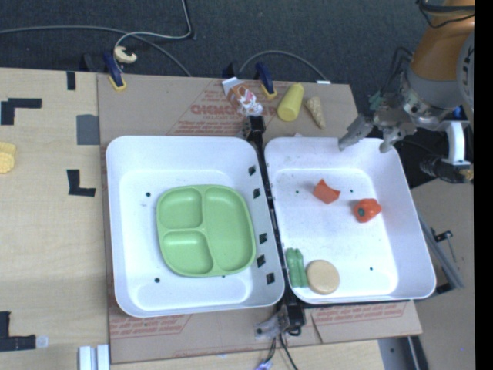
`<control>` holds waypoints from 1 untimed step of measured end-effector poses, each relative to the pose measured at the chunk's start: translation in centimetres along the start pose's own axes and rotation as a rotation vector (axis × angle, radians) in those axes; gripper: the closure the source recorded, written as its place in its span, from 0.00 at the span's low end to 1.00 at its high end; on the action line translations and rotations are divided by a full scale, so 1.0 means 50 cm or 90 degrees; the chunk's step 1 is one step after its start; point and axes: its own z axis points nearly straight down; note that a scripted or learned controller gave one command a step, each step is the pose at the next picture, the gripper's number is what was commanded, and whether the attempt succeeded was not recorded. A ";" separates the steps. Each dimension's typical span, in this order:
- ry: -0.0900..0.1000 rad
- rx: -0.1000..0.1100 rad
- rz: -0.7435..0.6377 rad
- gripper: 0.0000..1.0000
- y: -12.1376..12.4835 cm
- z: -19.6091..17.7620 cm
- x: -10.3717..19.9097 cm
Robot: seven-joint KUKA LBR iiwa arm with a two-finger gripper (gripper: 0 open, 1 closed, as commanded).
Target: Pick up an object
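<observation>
The right bin point(400, 206) holds an orange-red wedge point(326, 191), a red-orange rounded piece point(367, 210), a green stick point(295, 267) and a tan round disc point(322, 276). My gripper point(367, 139) hangs over the bin's far rim, up and to the right of the wedge, with its two fingers spread apart and nothing between them. The left bin point(127, 206) holds a green divided plate point(206, 230).
Behind the bins on the cardboard lie a yellow cylinder point(290, 102), a tan cone-shaped piece point(316, 112) and a small wrapped item point(245, 99). Cables run along the back. Black gear sits right of the right bin point(451, 164).
</observation>
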 end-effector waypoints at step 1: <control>0.000 0.001 0.000 0.00 -0.020 0.301 0.044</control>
